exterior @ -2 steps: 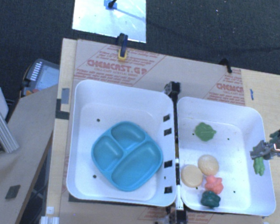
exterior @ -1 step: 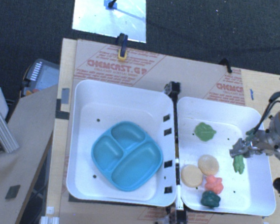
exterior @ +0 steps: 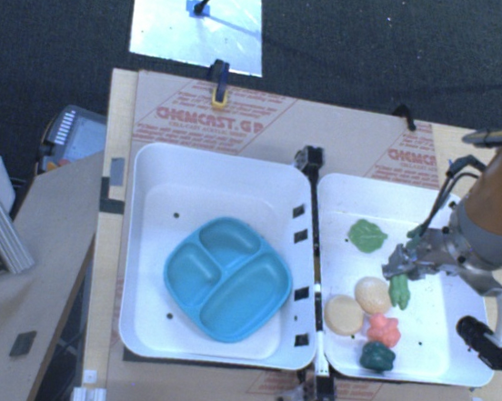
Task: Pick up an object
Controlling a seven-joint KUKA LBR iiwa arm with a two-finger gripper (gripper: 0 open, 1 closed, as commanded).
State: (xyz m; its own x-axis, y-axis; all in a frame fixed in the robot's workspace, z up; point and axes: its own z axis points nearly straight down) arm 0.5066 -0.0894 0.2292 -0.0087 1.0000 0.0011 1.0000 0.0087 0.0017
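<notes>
Toys are lying in the right bin (exterior: 459, 360): green piece (exterior: 367, 235), two tan rounds (exterior: 372, 294), pink piece (exterior: 384, 329), dark-green piece (exterior: 377, 356). Left bin (exterior: 147, 255) is holding a blue divided plate (exterior: 227, 277). Gripper (exterior: 405, 266) is hovering over a small green toy (exterior: 399, 292); how far its fingers are spread, I cannot tell. Board (exterior: 243, 121) above is reading "CHEMCAST GP".

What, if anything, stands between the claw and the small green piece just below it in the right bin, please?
Nothing visible does. The claw hangs right above the small green piece, with no other thing between them. The cream ball lies just beside that piece, on the side toward the blue tray.

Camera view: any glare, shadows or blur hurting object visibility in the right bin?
Camera view: even light, soft image; right bin wall slightly washed out; strong glare on the shiny sheet up top; toys cast faint shadows; the hand is dark and blurry over the small green piece.
</notes>
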